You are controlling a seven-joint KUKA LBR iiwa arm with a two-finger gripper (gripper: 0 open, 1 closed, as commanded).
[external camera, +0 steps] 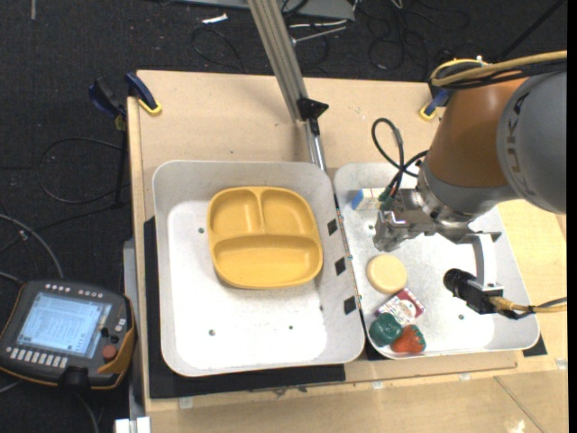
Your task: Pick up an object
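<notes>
Bins sit side by side on the bench: the left bin (180, 332) holds a yellow divided plate (265, 237). Inside the right bin (518, 323), the gripper (389, 234) hangs low just above a pale yellow disc (387, 274); whether it is parted or closed, I cannot tell. Below the disc lie a red-and-white packet (403, 308), a green piece (385, 329) and a red piece (410, 339), clustered together.
</notes>
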